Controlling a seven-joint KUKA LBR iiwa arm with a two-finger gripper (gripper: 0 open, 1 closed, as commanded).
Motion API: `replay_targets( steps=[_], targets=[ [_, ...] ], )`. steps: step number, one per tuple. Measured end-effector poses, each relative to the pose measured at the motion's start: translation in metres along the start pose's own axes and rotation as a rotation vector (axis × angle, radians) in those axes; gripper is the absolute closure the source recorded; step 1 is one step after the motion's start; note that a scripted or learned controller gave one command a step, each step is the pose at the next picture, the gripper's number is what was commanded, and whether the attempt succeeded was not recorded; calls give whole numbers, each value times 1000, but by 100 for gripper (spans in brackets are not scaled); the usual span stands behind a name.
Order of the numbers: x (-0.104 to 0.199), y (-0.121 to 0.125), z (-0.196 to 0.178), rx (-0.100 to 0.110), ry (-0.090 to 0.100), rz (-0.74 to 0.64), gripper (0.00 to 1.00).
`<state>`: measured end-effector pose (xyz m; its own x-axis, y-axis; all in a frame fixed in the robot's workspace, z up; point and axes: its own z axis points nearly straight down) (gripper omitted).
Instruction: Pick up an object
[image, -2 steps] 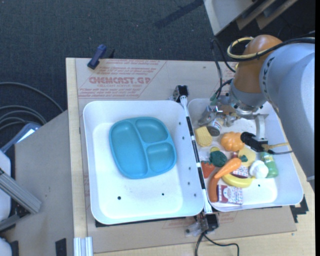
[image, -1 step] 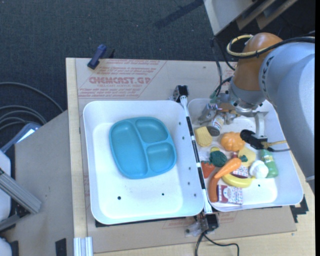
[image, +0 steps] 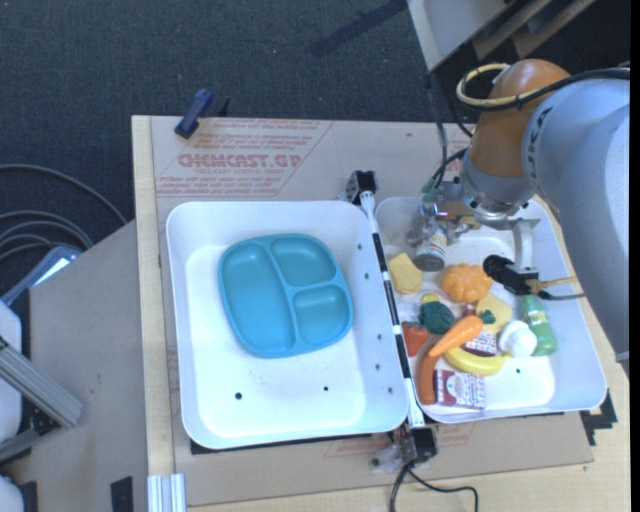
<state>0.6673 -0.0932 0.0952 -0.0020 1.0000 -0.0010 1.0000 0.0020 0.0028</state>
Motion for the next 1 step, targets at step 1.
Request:
replay_targets(
  steps=[1],
  targets=[
    [44, 0, -139, 2, 1, 1, 100]
  ],
)
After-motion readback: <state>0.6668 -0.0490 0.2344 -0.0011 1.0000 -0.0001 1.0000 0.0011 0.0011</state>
